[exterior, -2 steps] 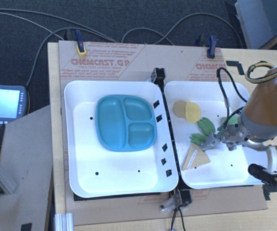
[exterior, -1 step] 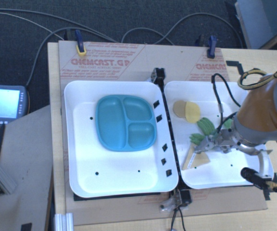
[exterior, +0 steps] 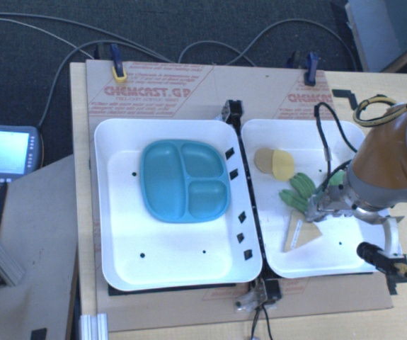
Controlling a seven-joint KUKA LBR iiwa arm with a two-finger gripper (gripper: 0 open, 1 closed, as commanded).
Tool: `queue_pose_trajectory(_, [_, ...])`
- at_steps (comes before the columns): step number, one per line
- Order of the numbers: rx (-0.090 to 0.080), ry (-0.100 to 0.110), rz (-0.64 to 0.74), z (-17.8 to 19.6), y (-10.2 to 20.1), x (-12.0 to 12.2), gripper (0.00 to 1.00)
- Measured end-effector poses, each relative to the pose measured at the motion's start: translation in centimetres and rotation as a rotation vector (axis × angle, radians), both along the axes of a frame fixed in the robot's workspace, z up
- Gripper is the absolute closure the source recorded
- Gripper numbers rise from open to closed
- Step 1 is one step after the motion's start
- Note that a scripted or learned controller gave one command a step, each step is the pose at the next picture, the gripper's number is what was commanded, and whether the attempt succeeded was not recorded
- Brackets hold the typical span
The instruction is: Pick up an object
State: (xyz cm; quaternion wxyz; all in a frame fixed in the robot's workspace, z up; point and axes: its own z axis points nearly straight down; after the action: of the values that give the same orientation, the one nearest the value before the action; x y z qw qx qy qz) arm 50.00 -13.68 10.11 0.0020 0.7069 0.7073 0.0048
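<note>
In the right bin lie a yellow and tan round toy, a green leafy toy and a tan wedge. My gripper reaches in from the right and sits low over the right end of the green toy, just above the wedge's top. The arm's orange band hangs over the bin's right side. The wrist covers the fingertips.
The left bin holds a blue divided plate. A black divider with clips runs between the bins. Cables trail over the right bin's back edge. A tablet sits off the bench at left.
</note>
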Motion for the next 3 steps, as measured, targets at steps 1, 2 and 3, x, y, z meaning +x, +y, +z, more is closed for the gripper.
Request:
queue_pose_trajectory(1, [-0.005, 0.004, 0.002, 5.3, 1.1, 0.2, 1.0])
queue_pose_trajectory(2, [-0.005, 0.001, 0.001, 11.8, 1.1, 0.6, 1.0])
queue_pose_trajectory(3, [-0.005, 0.004, 0.001, 16.2, 1.1, 0.8, 1.0])
